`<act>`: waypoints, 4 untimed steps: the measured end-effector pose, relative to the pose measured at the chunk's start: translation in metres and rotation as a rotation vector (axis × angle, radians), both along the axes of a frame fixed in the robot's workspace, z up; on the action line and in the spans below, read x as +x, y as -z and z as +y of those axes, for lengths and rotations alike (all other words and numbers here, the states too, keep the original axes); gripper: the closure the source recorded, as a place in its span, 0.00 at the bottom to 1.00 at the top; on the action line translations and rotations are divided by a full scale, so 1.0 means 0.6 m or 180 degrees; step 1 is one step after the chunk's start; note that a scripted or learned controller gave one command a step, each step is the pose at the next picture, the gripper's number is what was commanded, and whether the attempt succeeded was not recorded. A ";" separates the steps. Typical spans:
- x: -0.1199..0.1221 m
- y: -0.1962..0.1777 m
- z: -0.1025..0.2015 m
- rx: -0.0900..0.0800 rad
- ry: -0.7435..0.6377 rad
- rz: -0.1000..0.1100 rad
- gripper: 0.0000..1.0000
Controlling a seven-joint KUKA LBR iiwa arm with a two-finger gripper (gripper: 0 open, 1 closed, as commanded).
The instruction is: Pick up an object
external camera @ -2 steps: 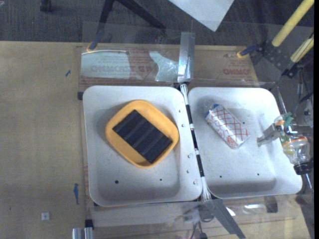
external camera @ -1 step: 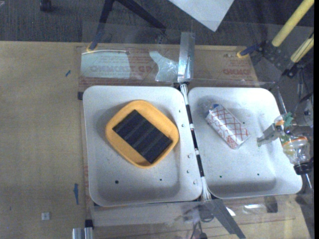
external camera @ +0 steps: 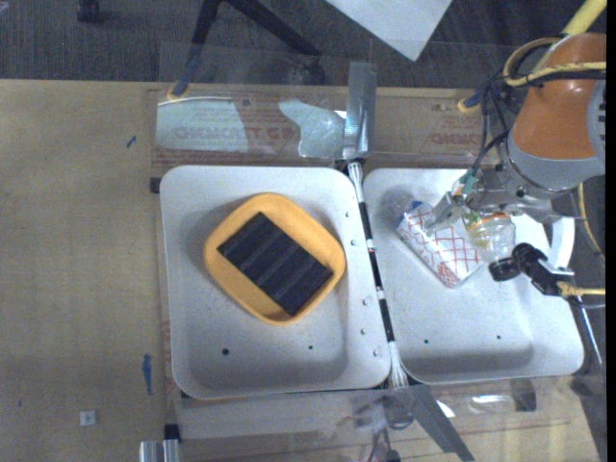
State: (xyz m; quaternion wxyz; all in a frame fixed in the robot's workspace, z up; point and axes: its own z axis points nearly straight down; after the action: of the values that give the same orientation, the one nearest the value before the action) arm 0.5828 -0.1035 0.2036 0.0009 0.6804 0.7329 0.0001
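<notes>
Two white bins sat on the bench, and the gripper [external camera: 469,210] hung low over one of them, call it the near bin [external camera: 481,349], toward its back half. We could not tell how wide the gripper was open or whether it had hold of anything, because glare and clutter at its tip hid that. The likely thing for the task was a white packet with a red grid print [external camera: 441,246]. It lay flat just beside the gripper, touching or nearly touching the tip, on the side toward the divider between the bins. A small clear, yellowish scrap [external camera: 493,229] lay right under the gripper on the opposite side, too blurred to name. The only other candidate, an orange tray with a black ribbed insert [external camera: 274,258], was well apart from the gripper in the far bin [external camera: 192,354]. Risks, as we judged them: the packet looked thin, flat and crinkly, so a grasp could pinch only an edge and lose it on the lift, or skid it across the slick bin floor. A descent slightly off to one side could catch the scrap instead, or nothing at all. Too deep a push could jam the tip against the bin floor. Surface: smooth white plastic with shallow sloped walls and a few small dark holes, set on a tan wooden bench [external camera: 77,258]. Room: dark carpet beyond the bench's back edge, with a black chair base [external camera: 221,8] and a white sheet [external camera: 385,3], both well away from the gripper.
</notes>
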 end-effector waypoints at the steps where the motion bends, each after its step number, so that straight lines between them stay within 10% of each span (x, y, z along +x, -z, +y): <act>1: 0.050 0.176 -0.015 -0.0001 -0.0364 -0.0010 0.00; 2: 0.050 0.160 -0.017 0.0001 -0.0352 -0.0016 1.00; 3: 0.105 0.032 -0.005 0.0000 -0.0658 -0.0001 1.00; 4: -0.052 0.129 -0.014 0.0004 -0.0791 0.0007 1.00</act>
State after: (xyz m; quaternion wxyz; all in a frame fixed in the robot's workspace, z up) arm 0.5513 -0.1119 0.1261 -0.0004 0.5843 0.8115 -0.0001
